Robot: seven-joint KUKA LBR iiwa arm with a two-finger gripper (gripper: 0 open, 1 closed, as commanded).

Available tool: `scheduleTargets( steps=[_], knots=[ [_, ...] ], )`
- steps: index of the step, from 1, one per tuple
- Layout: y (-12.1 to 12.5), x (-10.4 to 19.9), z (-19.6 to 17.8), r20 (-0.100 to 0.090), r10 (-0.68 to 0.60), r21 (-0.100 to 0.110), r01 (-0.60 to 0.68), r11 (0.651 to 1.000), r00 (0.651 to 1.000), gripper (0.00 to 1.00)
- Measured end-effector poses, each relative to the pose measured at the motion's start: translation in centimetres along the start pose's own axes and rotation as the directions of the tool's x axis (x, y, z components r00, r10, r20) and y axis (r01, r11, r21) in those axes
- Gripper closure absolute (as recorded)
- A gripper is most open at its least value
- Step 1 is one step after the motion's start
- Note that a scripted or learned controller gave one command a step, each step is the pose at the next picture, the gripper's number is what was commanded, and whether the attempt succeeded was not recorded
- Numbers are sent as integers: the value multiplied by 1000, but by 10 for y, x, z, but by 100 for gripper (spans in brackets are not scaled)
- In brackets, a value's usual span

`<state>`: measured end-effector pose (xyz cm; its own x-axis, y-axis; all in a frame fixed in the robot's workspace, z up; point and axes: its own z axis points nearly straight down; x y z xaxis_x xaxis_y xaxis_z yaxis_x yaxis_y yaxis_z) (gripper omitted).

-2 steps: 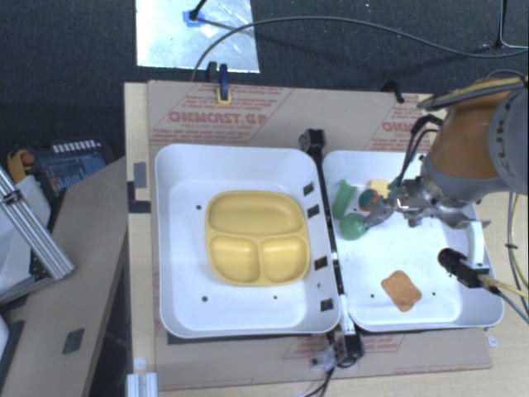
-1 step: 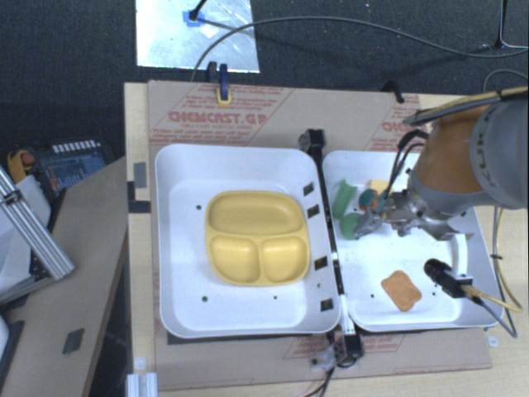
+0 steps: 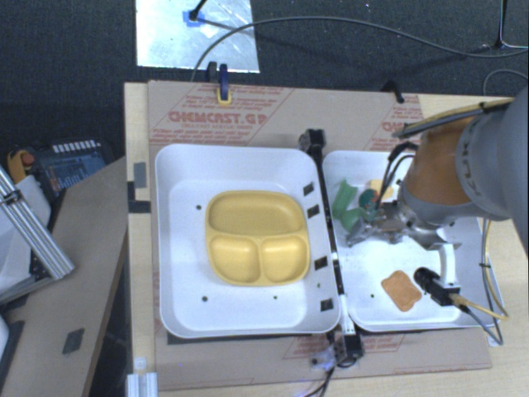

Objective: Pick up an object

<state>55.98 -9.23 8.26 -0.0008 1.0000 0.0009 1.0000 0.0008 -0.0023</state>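
Note:
The right bin (image 3: pixel 364 304) holds a green object (image 3: pixel 345 198) at its left side, close to the divider. A small yellow object (image 3: pixel 376 187) lies just behind it, partly hidden by the arm. A flat brown toast-like piece (image 3: pixel 401 290) rests near the bin's front edge. My gripper (image 3: pixel 360 226) is low over the right bin, right beside the lower end of the green object. I cannot make out whether it touches or holds that object. The grey arm (image 3: pixel 479 164) with its orange band covers the bin's back right part.
The left bin (image 3: pixel 178 188) bears a yellow divided plate (image 3: pixel 256 236) in its middle. A black divider (image 3: pixel 324 222) runs between the two bins. Cables (image 3: pixel 488 304) hang by the right bin's right edge. A blue clamp (image 3: pixel 222 81) sits on the board behind the bins.

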Motion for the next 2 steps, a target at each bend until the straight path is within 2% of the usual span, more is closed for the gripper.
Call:
scheduleTargets(
  steps=[1,2],
  knots=[
    [1,0,-13,1,0,-4,0,1000,1000,100],
    [8,1,-57,2,-3,-8,3,1000,1000,100]
  ],
)
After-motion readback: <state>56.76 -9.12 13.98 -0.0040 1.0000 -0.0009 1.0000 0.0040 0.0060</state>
